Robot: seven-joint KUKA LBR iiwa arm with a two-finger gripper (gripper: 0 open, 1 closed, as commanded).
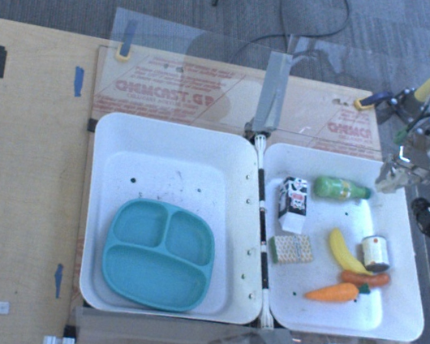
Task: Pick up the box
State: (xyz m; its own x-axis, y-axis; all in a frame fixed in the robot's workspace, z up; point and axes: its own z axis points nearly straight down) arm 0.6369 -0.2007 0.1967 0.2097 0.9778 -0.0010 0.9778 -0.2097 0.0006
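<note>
Fingers: you cannot tell their spread; gripper (395, 179) hangs at the right bin's (402, 324) far right rim, nothing between them. Box (293, 205), milk-carton style, lies near the bin's left wall beside the green bottle (342, 189). Approach step; you need travel left, then descent.

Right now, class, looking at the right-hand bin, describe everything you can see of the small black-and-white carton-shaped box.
The small black-and-white carton-shaped box looks like a toy milk carton: white body, black patches, a darker folded top end. It lies flat in the right-hand white bin, near its left wall, long axis running up-down in the view. A green bottle lies to its upper right, a speckled tan sponge just below. Whether either touches it is unclear.
</note>
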